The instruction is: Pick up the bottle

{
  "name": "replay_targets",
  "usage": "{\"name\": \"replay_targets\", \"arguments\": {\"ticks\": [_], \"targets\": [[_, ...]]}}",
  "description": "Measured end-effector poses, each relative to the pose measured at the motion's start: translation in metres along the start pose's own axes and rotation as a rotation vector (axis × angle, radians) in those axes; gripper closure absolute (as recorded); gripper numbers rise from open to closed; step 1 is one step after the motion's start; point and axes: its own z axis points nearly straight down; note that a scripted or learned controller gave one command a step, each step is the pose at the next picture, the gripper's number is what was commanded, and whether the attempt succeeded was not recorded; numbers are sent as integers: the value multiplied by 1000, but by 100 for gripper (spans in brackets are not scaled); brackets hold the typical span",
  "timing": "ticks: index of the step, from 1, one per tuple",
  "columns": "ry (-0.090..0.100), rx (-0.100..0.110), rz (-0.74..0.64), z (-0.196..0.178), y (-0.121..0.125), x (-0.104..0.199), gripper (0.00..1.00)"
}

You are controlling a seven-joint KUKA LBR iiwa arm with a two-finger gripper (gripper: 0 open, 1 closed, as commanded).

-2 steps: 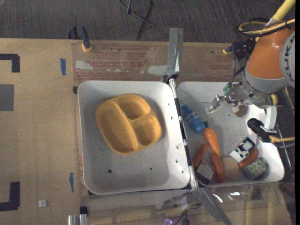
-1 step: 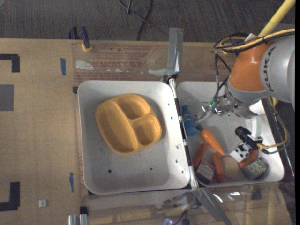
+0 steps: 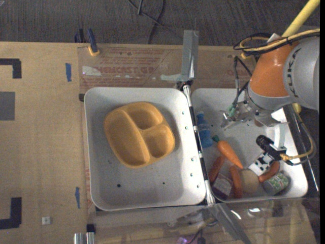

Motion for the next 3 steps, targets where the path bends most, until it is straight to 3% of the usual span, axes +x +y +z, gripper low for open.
{"name": "replay_targets", "arguments": {"ticks": [1, 2, 3], "targets": [[5, 7, -62, -154, 15, 56, 100], [5, 12, 206, -166, -25, 11, 100], [6, 11, -31, -187, -58, 2, 100]]}}
